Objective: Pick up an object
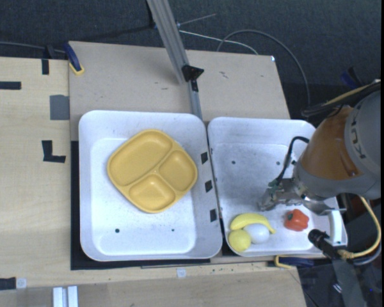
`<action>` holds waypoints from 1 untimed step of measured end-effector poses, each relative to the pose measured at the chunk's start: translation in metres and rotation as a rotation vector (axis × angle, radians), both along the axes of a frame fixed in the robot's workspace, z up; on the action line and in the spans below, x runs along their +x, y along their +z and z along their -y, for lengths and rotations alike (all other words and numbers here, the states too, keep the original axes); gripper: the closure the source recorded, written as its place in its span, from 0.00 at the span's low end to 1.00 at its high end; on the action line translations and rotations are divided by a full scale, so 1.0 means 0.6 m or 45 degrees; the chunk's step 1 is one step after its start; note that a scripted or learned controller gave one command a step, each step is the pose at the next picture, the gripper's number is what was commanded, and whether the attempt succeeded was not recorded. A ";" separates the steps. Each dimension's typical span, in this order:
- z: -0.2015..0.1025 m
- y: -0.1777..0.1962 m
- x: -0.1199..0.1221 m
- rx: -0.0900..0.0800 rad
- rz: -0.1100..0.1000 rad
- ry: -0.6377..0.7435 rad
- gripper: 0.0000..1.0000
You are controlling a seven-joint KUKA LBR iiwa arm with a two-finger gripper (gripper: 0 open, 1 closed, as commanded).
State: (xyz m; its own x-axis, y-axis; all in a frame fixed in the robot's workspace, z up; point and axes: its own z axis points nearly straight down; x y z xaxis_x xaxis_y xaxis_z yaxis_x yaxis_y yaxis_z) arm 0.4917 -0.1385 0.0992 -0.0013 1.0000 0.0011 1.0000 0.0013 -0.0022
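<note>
We judge this the approach: our end effector (273, 196) hangs low in the right bin (243, 142), grip state unclear, and must next close on the banana (251, 220).

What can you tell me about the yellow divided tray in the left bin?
The yellow tray looks like smooth plastic, rounded-square, with three compartments: one large and two smaller, split by raised ridges. It lies flat and upright, turned at an angle, on the floor of the left bin, toward its upper middle. Nothing sits in it or touches it.
</note>
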 end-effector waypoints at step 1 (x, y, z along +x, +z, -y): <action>0.001 0.102 0.012 -0.003 0.008 0.001 1.00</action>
